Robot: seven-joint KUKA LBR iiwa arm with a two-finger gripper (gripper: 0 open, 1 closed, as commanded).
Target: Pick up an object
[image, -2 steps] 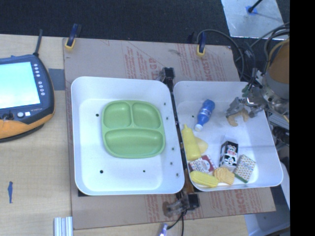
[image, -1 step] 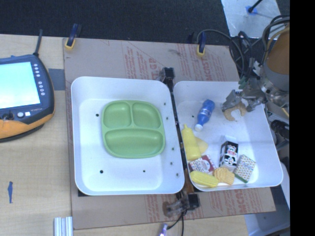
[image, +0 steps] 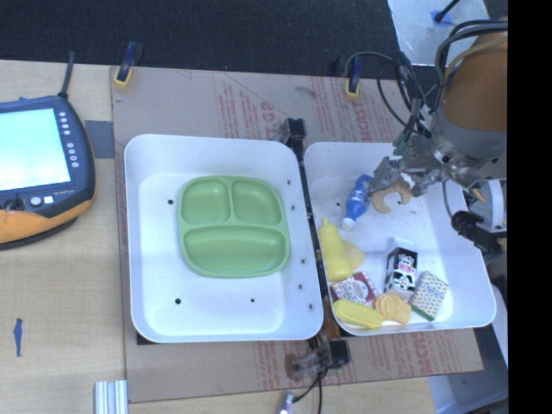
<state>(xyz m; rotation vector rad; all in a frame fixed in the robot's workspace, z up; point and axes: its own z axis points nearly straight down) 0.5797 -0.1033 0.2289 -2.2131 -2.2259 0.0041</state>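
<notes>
My gripper (image: 395, 185) hangs over the far part of the right bin (image: 470, 309), on the grey arm with its orange band that reaches in from the right. A tan curved object (image: 392, 198) sits right at the gripper's tip; I cannot tell whether it is gripped or lying on the bin floor. A blue bottle (image: 356, 198) lies just left of it. Nearer the front are a yellow squeeze bottle (image: 336, 250), a black and white carton (image: 401, 272), a greenish packet (image: 429, 294), a red and white packet (image: 354, 288), a round cracker (image: 395, 308) and a yellow piece (image: 357, 316).
The left bin (image: 147, 309) holds a green divided plate (image: 233, 227). A control pendant with a screen (image: 34, 162) lies on the bench at far left. Clamps (image: 126, 65) hold the cardboard sheet at the back. Cables loop above the arm's wrist.
</notes>
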